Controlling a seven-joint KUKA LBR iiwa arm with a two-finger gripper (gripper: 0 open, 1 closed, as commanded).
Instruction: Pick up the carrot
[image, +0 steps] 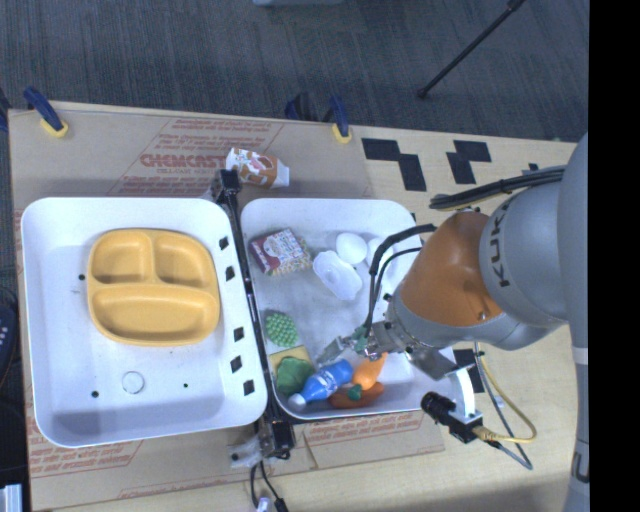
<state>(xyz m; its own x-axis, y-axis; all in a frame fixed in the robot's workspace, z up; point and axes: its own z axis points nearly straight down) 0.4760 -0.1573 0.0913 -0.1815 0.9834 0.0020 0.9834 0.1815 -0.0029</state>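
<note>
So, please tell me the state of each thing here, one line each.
Gripper: low in the right bin, just above the carrot; grip unclear.
Carrot: lying at the bin's near edge, beside the blue bottle.
Blue bottle: lying on its side.
Yellow tray: flat in the left bin.
</note>
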